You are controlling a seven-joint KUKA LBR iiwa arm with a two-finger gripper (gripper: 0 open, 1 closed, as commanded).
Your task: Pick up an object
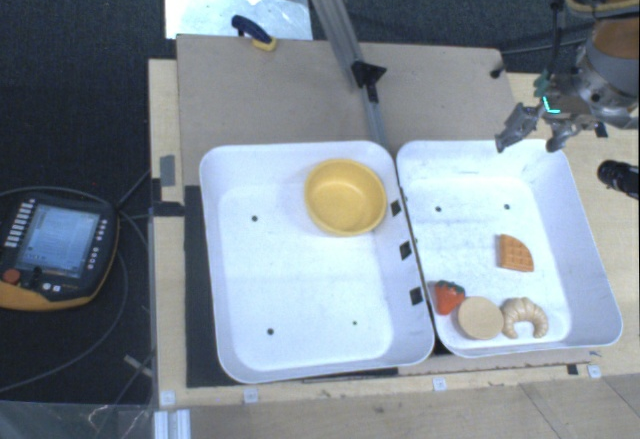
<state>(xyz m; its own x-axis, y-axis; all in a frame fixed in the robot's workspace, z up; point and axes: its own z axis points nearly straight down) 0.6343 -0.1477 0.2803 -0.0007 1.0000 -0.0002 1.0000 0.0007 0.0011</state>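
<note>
Camera view, from above at a slant: two shallow white bins side by side on a tan surface (440, 87). Left bin (240, 257) with a yellow bowl (345, 195) upright near its far right corner, rim round, inside bare; rest of that floor open and white. Right bin (590, 257) with four small things gathered toward its near end: a brown waffle piece (515, 253), wedge-shaped and grid-marked, lying flat and apart from the others; a red tomato-like piece (449, 297) just beside the near left wall; a round tan disc (480, 318) touching or almost touching the red piece; a pale croissant (525, 317), curved, just beside the disc on its right. Far half of the right bin open, with room between waffle and far wall.

Gripper (535, 130) over the far right corner of the right bin, above the rim, well apart from all four things. Fingers (512, 131) spread, nothing between them.

Off the surface to the left, on dark floor: a control pendant (55, 249) with lit screen and trailing cable.
</note>
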